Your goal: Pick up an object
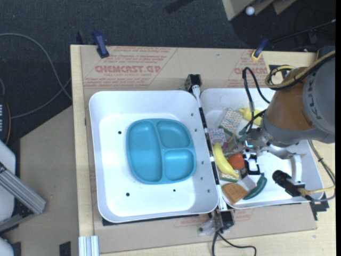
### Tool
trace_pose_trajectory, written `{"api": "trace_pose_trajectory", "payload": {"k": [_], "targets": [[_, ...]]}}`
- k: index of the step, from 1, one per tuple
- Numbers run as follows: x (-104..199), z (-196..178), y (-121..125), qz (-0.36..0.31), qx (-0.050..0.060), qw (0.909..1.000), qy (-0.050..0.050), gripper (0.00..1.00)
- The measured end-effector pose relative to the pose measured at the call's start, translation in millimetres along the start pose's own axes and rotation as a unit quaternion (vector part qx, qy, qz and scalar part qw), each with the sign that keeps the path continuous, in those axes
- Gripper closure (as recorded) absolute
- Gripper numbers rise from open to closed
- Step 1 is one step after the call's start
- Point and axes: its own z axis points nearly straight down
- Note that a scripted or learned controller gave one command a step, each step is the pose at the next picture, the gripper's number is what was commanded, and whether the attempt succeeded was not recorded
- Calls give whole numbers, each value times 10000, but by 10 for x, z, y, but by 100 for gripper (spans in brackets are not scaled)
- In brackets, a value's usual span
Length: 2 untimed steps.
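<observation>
While the arm (298, 108) reaches over the right bin (213, 97) from its right edge, the stock reads as follows.

Left bin (106, 111): one blue divided plate (160, 149), three compartments, lying flat at the centre; nothing rests on it. It looks to be the place where picked goods would be set down, though the task names only a pick.

Right bin: a heap of small goods crowded against the left wall, near the divider between the bins. Banana (224, 162), yellow, lying along that wall. Red round item (236, 160), perhaps a tomato, touching the banana on its right side. Tan waffle-like piece (232, 192) at the near left corner. Green curved item (258, 186), perhaps a pepper or bean, just beside it. Patterned packet (230, 120) towards the far side, with a second yellow piece (246, 113) next to it. The crowding means any pick is likely to disturb neighbours.

Gripper (250, 154): set low over the heap, just right of the red item and banana; whether it is released or clenched I cannot tell, since the wrist and clutter mask it. No item is seen to be held.

Judgement: the pick is not yet shown as made; the nearest candidates are the red item and the banana.
</observation>
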Motion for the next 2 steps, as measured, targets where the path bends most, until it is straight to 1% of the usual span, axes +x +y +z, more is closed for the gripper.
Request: {"api": "trace_pose_trajectory", "payload": {"k": [1,2], "targets": [[-2,-107,19,2,-44,10000,-15,100],[517,-974,346,-7,2,10000,-6,100]]}}
